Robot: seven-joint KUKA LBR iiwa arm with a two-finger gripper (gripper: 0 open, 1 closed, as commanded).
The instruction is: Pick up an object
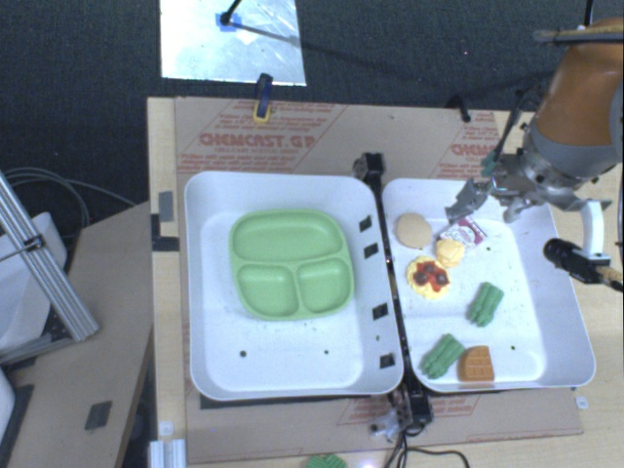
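So, the green divided plate (pixel 291 264) sits alone in the left bin (pixel 210 359); in the right bin (pixel 556 330) the pincer (pixel 466 214) hangs just above a yellow toy (pixel 449 252) and pink scrap (pixel 472 230), and whether it is clenched I cannot tell. It seems mid-approach; next it must settle on one piece and lift.

Both bins, left (pixel 210 359) and right (pixel 561 344), are smooth white plastic with a slight sheen. The green divided plate (pixel 291 261) is matt moulded plastic. The worktop (pixel 322 135) is brown board, matt and printed in red. The arm (pixel 583 96) has a glossy orange band above dull grey metal. A foil-like sheet (pixel 234 27) is shiny and crinkled.
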